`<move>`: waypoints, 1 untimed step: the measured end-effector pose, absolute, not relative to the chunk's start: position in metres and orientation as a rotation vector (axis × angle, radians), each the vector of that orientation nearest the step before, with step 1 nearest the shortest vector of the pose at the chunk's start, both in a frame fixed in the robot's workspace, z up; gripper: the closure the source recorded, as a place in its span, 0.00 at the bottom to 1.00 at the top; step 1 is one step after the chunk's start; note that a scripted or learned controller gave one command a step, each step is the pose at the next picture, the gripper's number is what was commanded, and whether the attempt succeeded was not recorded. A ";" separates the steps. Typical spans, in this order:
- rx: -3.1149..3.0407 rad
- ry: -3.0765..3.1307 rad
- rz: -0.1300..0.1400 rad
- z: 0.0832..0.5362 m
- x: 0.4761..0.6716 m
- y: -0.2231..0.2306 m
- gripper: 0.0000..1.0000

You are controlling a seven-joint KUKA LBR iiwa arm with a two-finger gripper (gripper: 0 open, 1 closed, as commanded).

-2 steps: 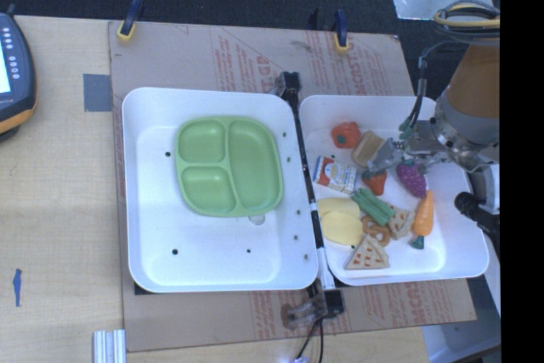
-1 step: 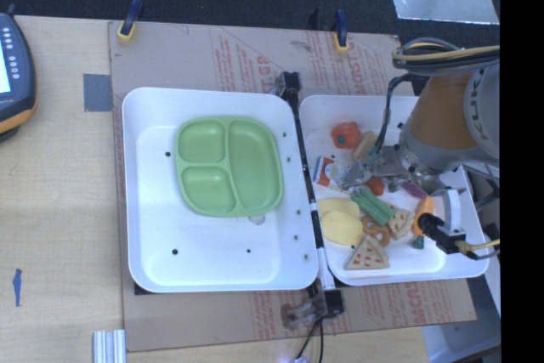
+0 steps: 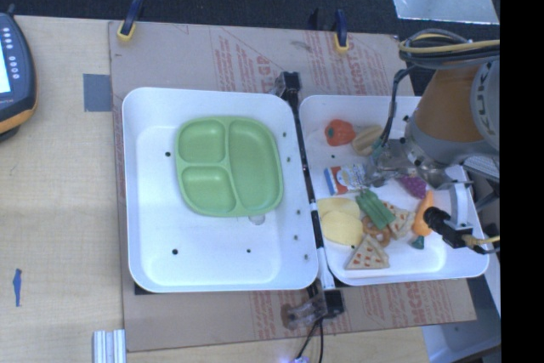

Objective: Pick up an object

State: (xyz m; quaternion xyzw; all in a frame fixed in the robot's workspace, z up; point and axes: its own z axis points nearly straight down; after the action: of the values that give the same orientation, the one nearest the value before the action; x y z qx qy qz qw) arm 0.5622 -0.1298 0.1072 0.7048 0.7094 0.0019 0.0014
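The end effector (image 3: 384, 168) is lowered into the right bin (image 3: 476, 268) among the toy food; how far it is open cannot be told, nor whether anything is held. One green divided plate (image 3: 229, 166) is seen in the left bin (image 3: 140, 183). One red tomato (image 3: 340, 132), one yellow piece (image 3: 342, 227) and one pizza slice (image 3: 367, 254) are counted at right. Two bins are borne by the cardboard-covered wooden counter (image 3: 59, 208)

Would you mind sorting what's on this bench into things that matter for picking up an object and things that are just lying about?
For the job:
gripper
right bin
red pepper toy
yellow piece
pizza slice toy
green toy

Lying about:
left bin
green divided plate
handheld pendant
blue clamp
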 end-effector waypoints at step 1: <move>2.213 2.227 0.004 0.106 0.562 -0.130 0.00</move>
State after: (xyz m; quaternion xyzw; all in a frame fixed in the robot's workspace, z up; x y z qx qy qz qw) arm 0.5617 -0.1299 0.1064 0.7048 0.7094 0.0013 0.0010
